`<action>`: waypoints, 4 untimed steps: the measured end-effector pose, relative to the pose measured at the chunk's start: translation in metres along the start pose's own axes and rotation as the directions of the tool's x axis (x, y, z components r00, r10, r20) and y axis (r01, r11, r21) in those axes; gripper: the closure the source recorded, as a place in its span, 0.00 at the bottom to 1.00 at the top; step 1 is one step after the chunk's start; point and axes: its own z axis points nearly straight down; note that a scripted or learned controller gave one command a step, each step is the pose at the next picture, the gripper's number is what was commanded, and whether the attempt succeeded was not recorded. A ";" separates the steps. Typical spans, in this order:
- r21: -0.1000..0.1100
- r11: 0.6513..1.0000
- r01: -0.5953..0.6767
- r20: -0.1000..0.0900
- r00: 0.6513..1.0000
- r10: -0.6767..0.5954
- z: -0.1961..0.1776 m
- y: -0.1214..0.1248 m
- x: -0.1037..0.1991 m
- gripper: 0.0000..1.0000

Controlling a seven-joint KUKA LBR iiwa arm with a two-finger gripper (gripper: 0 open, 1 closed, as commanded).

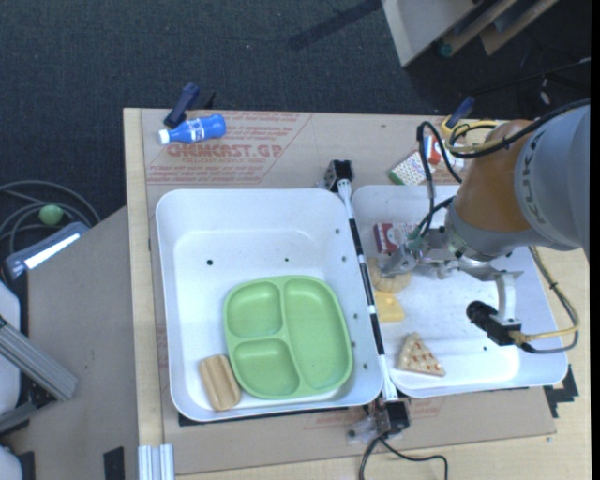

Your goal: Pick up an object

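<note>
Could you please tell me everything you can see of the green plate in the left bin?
The green plate is a pale green tray with rounded corners, plastic by its look, split into three compartments: two on its left side and one long one on its right. It lies flat and upright on the floor of the left bin, turned a little askew, towards the near side. A tan, ridged bread-like piece lies against its near left corner.

Robotics lab — arm (525,187), bench (272,141), cables (19,220).

floor (141,47): dark carpet | bench (281,141): printed cardboard top | upper right furniture (469,28): possibly a cabinet
</note>
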 end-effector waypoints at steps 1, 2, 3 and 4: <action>0.015 1.000 0.001 -0.001 1.000 -0.001 0.006 0.037 -0.003 0.00; 0.020 1.000 0.003 -0.002 1.000 -0.003 0.009 0.090 0.003 0.00; 0.019 1.000 0.002 -0.001 1.000 -0.002 0.009 0.094 0.001 0.00; 0.016 1.000 0.003 0.000 1.000 -0.003 -0.001 0.095 0.001 1.00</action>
